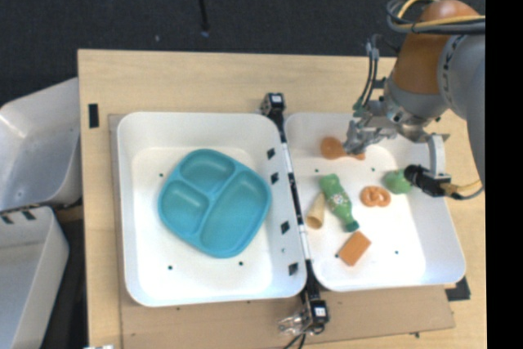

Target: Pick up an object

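The claw point(356, 145) sits low over the right bin point(433, 257), in the upper right of the frame, and the nearest thing to it is a small orange lump point(331, 147) lying just to its left, touching or all but touching the tips. That is the relation the pick turns on: the lump lies a shade left of the claw rather than squarely under it, so my guess is a small sideways shift is needed before closing. The lump looks roundish, with no clear long axis. I cannot tell whether the claw is parted or closed; nothing is visibly held.

Lower in the same bin lie a green bottle point(338, 203), a cream cone point(316, 211), an orange pretzel shape point(375, 197), a green piece point(398, 181) and an orange block point(355, 248), all well apart from the claw. The left bin point(139, 274) on the desk point(204, 78) holds a blue divided plate point(214, 202).
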`<state>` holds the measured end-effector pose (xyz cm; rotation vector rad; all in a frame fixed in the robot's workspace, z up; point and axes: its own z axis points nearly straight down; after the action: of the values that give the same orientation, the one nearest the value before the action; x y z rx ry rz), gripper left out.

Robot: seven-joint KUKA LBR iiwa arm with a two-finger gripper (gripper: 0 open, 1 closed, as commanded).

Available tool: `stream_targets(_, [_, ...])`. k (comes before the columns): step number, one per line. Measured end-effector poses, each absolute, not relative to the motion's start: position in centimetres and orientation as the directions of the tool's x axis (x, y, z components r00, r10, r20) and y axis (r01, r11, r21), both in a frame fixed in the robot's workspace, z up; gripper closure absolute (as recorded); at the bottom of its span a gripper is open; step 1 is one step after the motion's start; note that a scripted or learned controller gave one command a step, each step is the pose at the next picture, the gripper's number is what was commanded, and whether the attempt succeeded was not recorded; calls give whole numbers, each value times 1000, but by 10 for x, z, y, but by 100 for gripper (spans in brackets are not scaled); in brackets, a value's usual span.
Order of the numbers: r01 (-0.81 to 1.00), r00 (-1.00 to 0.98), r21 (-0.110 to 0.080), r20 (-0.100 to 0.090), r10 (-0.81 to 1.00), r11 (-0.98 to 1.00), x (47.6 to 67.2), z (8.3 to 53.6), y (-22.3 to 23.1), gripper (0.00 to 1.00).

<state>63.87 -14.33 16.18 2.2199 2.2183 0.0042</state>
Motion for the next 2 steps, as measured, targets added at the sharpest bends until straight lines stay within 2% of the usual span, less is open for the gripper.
stream_targets(1, [1000,-2,6,-1,1000,2,635,224,-141,100])
stream_targets(2, [1000,-4,-1,-3,1000,4,641,274,-135,100])
